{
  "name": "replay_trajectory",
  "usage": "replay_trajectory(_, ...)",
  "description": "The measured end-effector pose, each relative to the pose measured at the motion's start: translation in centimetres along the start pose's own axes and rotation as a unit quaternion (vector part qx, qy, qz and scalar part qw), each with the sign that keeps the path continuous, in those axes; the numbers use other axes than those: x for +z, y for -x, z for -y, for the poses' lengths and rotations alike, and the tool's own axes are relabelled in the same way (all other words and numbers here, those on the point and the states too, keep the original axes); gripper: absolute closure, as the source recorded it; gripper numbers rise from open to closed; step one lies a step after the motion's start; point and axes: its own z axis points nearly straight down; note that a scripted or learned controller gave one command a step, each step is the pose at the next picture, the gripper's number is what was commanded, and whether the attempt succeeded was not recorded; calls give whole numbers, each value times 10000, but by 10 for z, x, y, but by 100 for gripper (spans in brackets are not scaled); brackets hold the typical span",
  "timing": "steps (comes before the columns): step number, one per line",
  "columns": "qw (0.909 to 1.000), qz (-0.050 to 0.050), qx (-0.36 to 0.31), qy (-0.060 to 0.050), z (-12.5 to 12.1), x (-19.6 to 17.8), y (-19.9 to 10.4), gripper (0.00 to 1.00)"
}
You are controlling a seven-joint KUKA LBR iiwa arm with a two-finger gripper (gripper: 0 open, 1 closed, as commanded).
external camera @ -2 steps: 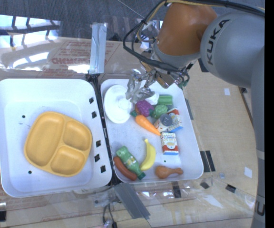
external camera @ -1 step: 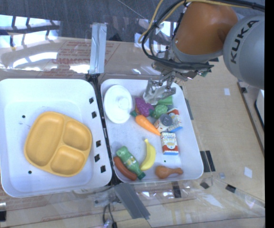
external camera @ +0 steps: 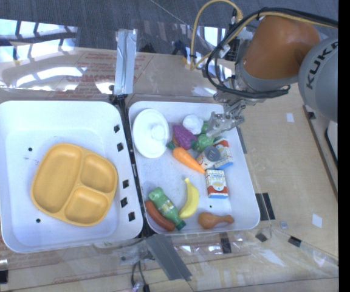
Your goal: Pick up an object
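White bins sit side by side on the worktop; the right bin (external camera: 248, 193) holds a carrot (external camera: 186, 158), banana (external camera: 190, 199) and carton (external camera: 216, 183). The gripper (external camera: 225, 122) hangs over that bin's far right corner; whether its jaws are apart, I cannot tell. A yellow tray (external camera: 73, 183) lies in the left bin (external camera: 17, 120).

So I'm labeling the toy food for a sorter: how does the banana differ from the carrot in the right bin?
The banana is yellow and curved; the carrot is orange, straight and tapered. The banana stands nearly upright in the view near the bin's front; the carrot lies slanted, nearer the middle. Both are small toy foods in the right bin.
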Motion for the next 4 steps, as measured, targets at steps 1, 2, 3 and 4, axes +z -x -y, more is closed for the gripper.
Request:
replay_trajectory(1,10000,0,-1,0,0,0,0,0)
replay_trajectory(2,10000,-14,0,-45,-43,74,3,0)
replay_trajectory(3,10000,-3,-52,-3,-85,86,23,0)
replay_trajectory(4,10000,2,96,20,-81,88,74,0)
